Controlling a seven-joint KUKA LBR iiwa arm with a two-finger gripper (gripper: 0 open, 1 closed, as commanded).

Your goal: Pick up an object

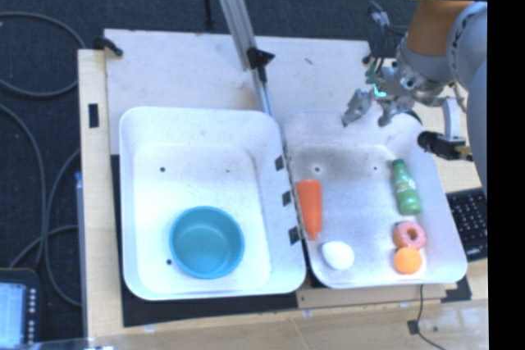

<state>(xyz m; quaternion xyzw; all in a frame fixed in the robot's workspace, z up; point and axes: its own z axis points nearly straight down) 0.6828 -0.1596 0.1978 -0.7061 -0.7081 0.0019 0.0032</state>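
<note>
Overhead, right bin (361, 135) holds carrot (309, 206), green bottle (404, 188), egg (337, 255), donut (408, 234) and orange ball (408, 260), all well below the gripper (371, 111), jaws apart and empty, at the bin's upper rim.

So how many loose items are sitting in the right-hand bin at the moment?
5. An orange carrot along the left wall, a white egg near the front, a green bottle by the right side, a pink donut below it, and an orange fruit at the front right corner. None look hidden.
</note>
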